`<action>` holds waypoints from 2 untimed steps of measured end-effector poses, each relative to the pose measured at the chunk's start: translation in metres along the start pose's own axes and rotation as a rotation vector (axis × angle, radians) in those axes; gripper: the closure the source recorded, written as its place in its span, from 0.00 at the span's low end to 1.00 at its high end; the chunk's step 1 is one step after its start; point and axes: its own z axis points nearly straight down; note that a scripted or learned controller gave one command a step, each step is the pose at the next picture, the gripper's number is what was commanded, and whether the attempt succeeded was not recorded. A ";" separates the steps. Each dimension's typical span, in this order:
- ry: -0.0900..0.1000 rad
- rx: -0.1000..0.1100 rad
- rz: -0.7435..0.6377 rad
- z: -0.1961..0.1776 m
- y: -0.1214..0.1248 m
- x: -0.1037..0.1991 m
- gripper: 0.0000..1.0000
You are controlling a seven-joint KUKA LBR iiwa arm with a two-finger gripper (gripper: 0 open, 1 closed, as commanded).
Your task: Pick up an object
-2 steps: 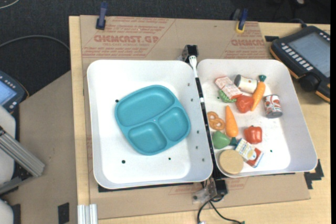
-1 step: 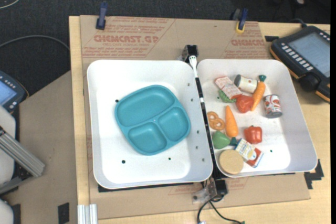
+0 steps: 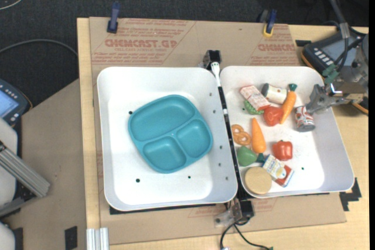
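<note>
The right bin holds several toy foods. Among them are a small red and white can, an orange carrot, a red tomato, a pink package, a second carrot, a red pepper and a tan disc. My gripper hangs over the bin's right side, just above and to the right of the can. It looks close to the can, but I cannot tell whether they touch. Nothing visible is held.
The left bin carries a blue divided plate. A pretzel, a green piece and a small carton lie in the right bin's lower half. A black clip sits on the divider between the bins.
</note>
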 end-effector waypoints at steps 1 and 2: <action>-0.003 -0.018 0.002 -0.089 0.001 0.086 1.00; -0.001 -0.013 -0.002 -0.136 0.001 0.211 1.00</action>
